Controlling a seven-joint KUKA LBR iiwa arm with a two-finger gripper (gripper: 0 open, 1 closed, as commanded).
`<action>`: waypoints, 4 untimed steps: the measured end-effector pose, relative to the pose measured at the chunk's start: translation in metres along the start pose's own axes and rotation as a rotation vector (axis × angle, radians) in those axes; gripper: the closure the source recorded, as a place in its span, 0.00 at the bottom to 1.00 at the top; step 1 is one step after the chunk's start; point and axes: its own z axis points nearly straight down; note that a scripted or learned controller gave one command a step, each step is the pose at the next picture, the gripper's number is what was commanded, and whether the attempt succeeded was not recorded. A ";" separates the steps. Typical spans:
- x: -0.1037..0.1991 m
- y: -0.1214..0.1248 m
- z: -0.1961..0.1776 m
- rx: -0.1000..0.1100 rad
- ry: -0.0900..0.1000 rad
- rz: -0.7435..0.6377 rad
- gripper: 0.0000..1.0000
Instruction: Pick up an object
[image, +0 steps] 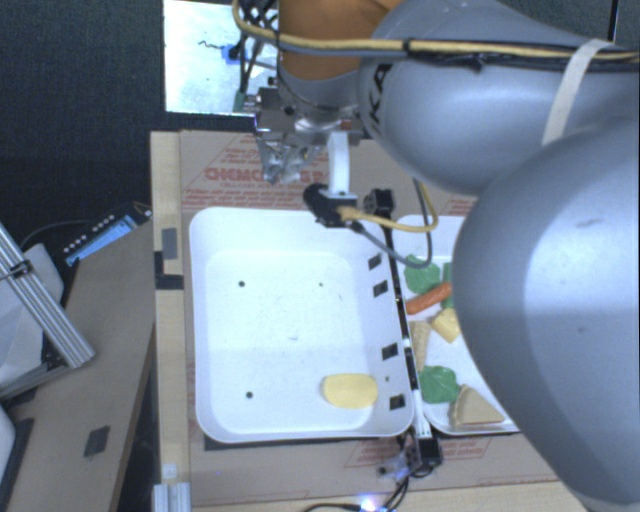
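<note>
A yellow oval object (349, 391) lies near the front edge of the left white bin (215, 300). The right bin (440, 225) holds several toy foods: a green leafy piece (422, 275), an orange carrot (430, 297), a pale yellow chunk (446, 324), a cream wedge (419, 340), another green piece (437, 383) and a tan wedge (472, 409). My gripper (283, 170) hangs above the back edge of the left bin, high over the cardboard, with nothing visible between its fingers. The big grey arm hides most of the right bin.
Cardboard (235, 170) with red print lies under both bins. A black cable and connector (335, 208) dangle near the bin divider. A metal rail (45, 310) and a blue-black device (100, 235) sit on the left of the bench.
</note>
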 end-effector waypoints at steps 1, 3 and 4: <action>0.011 -0.045 -0.130 -0.010 0.006 -0.006 1.00; 0.010 -0.108 -0.222 -0.003 0.003 -0.006 1.00; 0.010 -0.106 -0.229 -0.001 0.002 -0.009 1.00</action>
